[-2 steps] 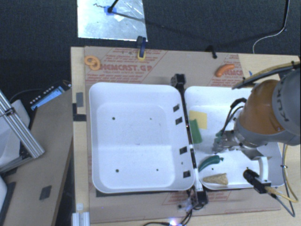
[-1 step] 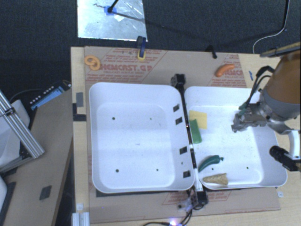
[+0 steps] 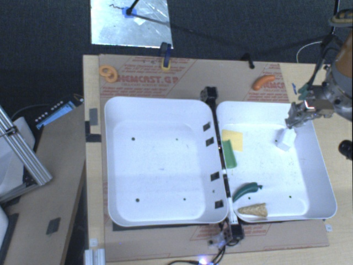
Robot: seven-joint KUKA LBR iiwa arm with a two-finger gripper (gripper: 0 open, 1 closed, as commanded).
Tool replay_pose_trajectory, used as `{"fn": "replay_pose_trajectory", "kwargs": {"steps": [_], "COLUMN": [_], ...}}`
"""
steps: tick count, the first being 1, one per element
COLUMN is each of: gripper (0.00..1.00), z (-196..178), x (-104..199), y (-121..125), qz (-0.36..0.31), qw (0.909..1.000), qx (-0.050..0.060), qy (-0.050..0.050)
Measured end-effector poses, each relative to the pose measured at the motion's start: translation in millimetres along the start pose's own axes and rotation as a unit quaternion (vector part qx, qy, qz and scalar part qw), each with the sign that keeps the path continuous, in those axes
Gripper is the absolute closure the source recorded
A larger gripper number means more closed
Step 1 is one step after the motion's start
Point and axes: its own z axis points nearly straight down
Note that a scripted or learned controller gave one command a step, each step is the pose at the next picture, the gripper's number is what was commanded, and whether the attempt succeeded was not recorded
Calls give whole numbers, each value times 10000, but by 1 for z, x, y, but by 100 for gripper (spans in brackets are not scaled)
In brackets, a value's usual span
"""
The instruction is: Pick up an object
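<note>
White block (image 3: 284, 141) seen in right bin (image 3: 314, 170), near far right wall, just below gripper (image 3: 295, 119). Gripper poised over bin's upper right corner; finger state cannot be told. Nothing seen grasped.

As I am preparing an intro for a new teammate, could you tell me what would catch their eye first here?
Probably the grey arm's gripper at the right white bin's far right, above a small white block. Next, the colourful cluster along that bin's left wall: yellow square, green rectangular block, dark green curved piece, tan cone-like piece.
</note>
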Motion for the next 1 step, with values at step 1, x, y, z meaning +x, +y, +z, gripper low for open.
{"fn": "replay_pose_trajectory", "kwargs": {"steps": [1], "gripper": [100], "z": [-78], "x": [5], "y": [-23], "qz": [7], "qw": [10000], "qx": [32], "qy": [5]}}
